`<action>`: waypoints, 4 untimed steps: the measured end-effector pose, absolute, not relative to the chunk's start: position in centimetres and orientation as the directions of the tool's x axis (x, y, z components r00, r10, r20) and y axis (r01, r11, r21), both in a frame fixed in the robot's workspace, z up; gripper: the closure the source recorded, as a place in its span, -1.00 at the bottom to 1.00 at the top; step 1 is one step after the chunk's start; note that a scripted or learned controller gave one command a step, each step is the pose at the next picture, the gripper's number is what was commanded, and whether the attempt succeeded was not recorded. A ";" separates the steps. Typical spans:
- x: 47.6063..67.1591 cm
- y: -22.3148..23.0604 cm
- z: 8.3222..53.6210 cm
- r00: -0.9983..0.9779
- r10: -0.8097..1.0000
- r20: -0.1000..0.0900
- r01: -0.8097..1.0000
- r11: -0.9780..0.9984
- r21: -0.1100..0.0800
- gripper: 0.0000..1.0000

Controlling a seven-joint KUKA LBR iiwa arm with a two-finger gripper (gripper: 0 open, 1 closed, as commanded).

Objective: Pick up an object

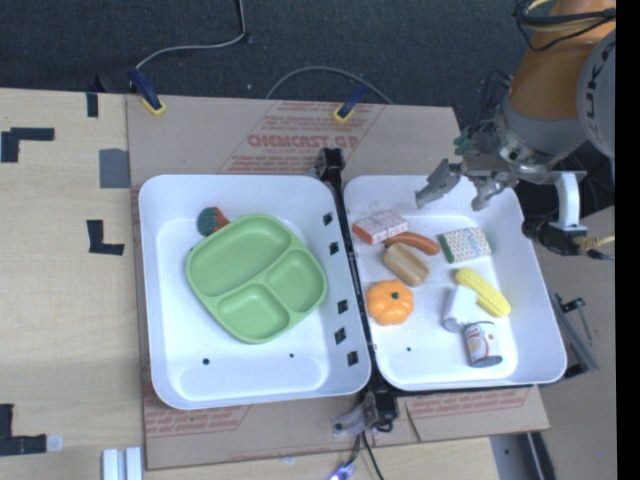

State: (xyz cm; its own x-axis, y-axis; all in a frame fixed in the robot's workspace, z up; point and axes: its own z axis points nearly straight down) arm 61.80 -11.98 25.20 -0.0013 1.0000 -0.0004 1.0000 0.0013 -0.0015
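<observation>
Camera view, looking down on the bench: the gripper hangs over the upper edge of the right bin, in the upper right of the frame, fingers spread wide apart and nothing between them. Below it and a touch to the left, the objects lie scattered across that bin. A red-and-white box sits near the bin's upper left corner, with a red sausage just beside it and a hot dog bun touching the sausage from below. The orange pumpkin rests lower, close to the divider between the bins. To the right, a speckled packet lies near the middle, a yellow corn cob angles down beneath it, a white piece is tucked against the corn, and a small can lies on its side toward the lower right. Over in the left bin, a green divided plate fills the centre, with a small teal-and-red object touching its upper left rim.
</observation>
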 end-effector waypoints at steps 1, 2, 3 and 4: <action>61.9 -10.1 8.6 -0.002 1.000 0.000 1.000 0.002 0.002 -1.00; 64.7 -10.4 8.5 -0.003 1.000 0.001 1.000 0.003 -0.005 -1.00; 66.0 -10.1 8.3 -0.006 1.000 0.004 0.999 0.006 -0.047 -1.00; 66.1 -10.2 8.3 -0.007 1.000 0.005 0.999 0.007 -0.047 -1.00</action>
